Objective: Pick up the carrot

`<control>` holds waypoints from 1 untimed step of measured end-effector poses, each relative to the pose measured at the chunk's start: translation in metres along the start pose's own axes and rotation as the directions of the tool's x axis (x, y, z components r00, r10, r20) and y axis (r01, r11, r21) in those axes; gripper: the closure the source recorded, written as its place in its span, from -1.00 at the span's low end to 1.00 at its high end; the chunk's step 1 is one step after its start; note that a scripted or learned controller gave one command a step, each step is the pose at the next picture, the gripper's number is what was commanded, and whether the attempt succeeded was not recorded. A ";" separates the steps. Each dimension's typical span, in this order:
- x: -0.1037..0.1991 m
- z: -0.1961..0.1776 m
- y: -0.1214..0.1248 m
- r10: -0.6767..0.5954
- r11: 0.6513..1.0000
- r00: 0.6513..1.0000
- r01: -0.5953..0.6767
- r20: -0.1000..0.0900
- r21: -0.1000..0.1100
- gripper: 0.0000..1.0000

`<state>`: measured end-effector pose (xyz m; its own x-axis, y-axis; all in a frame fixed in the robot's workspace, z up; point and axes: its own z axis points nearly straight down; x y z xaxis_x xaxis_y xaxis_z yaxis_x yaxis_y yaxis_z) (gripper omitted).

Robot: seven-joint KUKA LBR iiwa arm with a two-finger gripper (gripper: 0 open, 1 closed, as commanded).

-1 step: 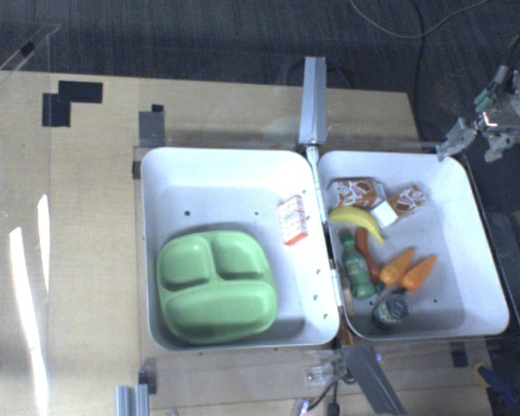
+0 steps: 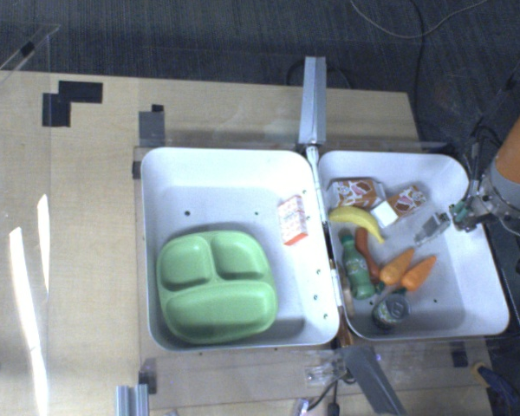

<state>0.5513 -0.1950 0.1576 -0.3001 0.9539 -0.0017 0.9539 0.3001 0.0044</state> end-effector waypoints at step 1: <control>0.031 0.048 -0.019 -0.099 0.995 0.995 0.100 0.020 -0.022 -1.00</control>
<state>0.5242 -0.1711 0.1090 -0.3932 0.9192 -0.0219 0.9189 0.3937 0.0262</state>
